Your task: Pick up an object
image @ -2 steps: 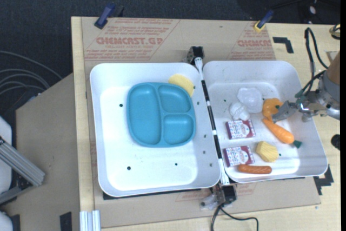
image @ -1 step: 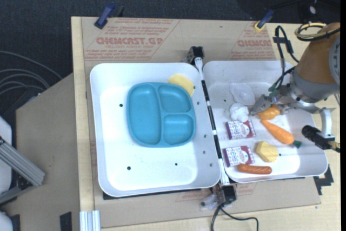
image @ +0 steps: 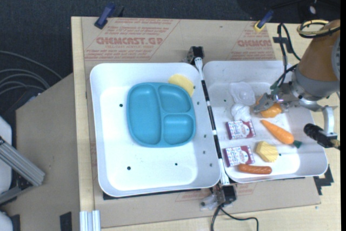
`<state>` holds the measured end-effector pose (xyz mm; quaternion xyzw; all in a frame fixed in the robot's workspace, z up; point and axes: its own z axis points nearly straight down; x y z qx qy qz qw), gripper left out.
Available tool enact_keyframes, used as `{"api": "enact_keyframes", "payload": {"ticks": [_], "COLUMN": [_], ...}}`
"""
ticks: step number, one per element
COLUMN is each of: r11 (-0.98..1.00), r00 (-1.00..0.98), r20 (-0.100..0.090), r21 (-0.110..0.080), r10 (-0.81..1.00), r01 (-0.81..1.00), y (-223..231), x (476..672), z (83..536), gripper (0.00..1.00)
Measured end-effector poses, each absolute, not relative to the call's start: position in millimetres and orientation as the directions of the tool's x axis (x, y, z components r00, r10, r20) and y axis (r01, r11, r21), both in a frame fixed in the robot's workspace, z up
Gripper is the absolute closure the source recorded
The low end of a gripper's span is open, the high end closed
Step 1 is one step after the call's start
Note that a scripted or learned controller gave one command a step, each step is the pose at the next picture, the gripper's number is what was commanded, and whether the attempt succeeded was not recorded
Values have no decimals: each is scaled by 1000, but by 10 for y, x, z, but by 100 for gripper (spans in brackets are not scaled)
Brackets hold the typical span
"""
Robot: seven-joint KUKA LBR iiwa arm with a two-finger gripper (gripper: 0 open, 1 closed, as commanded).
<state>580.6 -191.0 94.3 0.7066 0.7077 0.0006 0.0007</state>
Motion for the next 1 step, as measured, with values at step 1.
{"api": "enact_keyframes", "payload": {"ticks": [1], "r11": [1], "r00": [-1], "r20": [-1], "r21": [2], "r10": [1000], "r01": [1000], "y": [-1591], "x": [5507], "z": [2280], "gripper": [100]}}
